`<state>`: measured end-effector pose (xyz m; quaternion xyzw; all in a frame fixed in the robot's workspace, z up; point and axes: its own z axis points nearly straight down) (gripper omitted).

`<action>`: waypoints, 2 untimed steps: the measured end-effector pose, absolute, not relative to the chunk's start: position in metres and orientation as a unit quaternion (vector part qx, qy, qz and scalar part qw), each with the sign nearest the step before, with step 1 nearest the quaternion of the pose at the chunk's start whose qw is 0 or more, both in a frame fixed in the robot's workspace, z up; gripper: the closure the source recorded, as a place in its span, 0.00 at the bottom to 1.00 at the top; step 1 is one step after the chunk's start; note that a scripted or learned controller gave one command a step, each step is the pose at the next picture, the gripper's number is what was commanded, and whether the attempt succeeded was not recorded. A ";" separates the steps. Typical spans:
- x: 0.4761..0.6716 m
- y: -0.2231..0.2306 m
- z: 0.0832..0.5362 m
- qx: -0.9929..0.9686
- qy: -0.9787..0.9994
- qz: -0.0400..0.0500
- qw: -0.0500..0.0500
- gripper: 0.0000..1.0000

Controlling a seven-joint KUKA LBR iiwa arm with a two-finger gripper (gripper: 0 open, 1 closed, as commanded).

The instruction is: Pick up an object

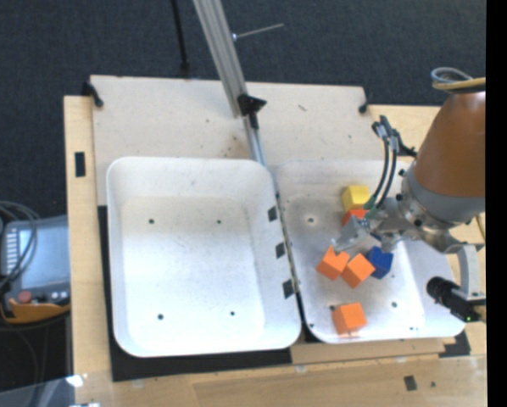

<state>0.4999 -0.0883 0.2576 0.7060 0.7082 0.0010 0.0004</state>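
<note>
Both white bins (194, 257) look like smooth, faintly speckled plastic. The bench (228, 113) beneath seems pale, matt wood. At twelve o'clock a ribbed metal rail (218, 36) gleams dully. The little blocks (355, 270) appear matt, and the arm's orange band (457, 142) slightly glossy.

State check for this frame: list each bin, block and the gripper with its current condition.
Left white bin: no blocks visible inside.
Right white bin: holds the blocks.
Yellow cube: resting, free.
Orange cubes: resting, free.
Blue block: resting beside the gripper.
Two-finger gripper: low among the blocks.
</note>
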 end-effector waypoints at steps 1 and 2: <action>0.500 -0.088 0.257 0.707 0.707 0.001 0.001 0.00; 0.499 -0.089 0.194 0.708 0.707 -0.002 -0.002 0.00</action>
